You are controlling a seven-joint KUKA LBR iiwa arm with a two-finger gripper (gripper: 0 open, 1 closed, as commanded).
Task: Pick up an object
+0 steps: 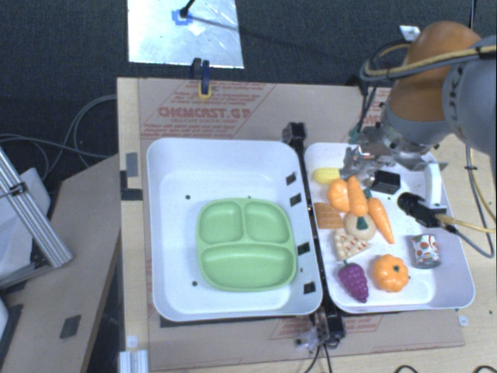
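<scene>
The claw (pixel 359 162) hangs low at the right bin's (pixel 458 286) twelve o'clock edge, just above the toy carrot (pixel 356 195) — whether it is apart or together I cannot tell. This looks like the approach step, nothing gripped. Next comes a short, straight descent onto the carrot, clear of the yellow piece (pixel 327 175) at nine o'clock.

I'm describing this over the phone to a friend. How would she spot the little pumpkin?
Start at the right white bin, the one crowded with toy food. Look along its near edge: the small pumpkin sits there, right of the purple grapes. It is round, ribbed and orange with a green stem, unlike the long, pointed carrot above it.
</scene>
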